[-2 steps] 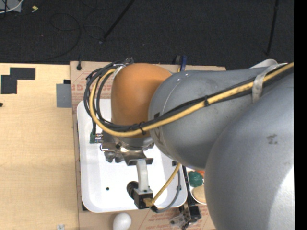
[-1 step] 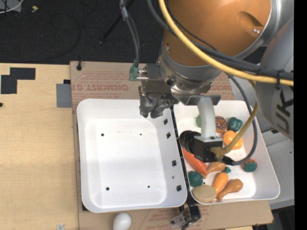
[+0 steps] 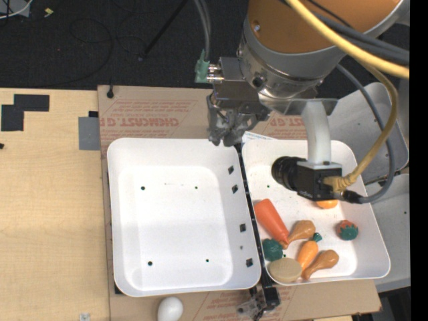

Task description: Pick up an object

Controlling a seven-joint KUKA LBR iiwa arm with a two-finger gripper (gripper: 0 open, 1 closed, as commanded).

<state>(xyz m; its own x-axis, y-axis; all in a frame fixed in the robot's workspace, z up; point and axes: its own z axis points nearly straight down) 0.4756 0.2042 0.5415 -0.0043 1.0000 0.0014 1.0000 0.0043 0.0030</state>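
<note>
My gripper [image 3: 226, 131] hangs over the far end of the divider between the two white bins, with nothing visible in it. The right bin [image 3: 364, 254] holds several toy foods near its front. Among them are a long orange carrot [image 3: 271, 221], a smaller carrot [image 3: 307, 252], two tan drumsticks [image 3: 302, 230] [image 3: 323, 261], a beige disc [image 3: 285, 270], a dark green piece [image 3: 272, 249] and a red and green fruit [image 3: 347, 230]. An orange piece [image 3: 327, 204] peeks out from under a black device. The left bin [image 3: 115, 212] lies beside it.
A black device [image 3: 302, 176] on a white post [image 3: 317, 136] stands over the right bin's middle, with a yellow cable running off to the right. A white egg [image 3: 170, 308] lies on the cardboard in front of the left bin. The arm's orange band fills the top right.
</note>
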